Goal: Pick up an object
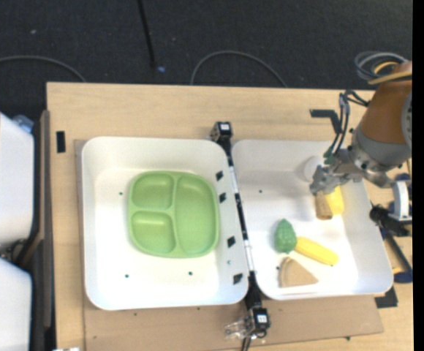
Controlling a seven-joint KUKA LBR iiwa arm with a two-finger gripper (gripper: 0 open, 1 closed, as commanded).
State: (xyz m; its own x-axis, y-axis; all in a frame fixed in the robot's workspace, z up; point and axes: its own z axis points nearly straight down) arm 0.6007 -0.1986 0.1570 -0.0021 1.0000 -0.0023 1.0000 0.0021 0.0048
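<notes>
My gripper [326,183] hangs over the upper right part of the right bin [270,168]. Just below it lie a small tan cylinder [322,208] and a yellow piece [335,199], side by side and partly covered by the gripper. Lower in the same bin sit a green lumpy object [285,235], a long yellow object [316,251] and a tan wedge [296,273]. None of these is lifted off the bin floor as far as I can see.
The left bin [102,196] holds a green divided plate [174,213]. A metal divider with clips [235,210] runs between the bins. The arm's grey body with its orange band [384,119] stands over the bench's right edge.
</notes>
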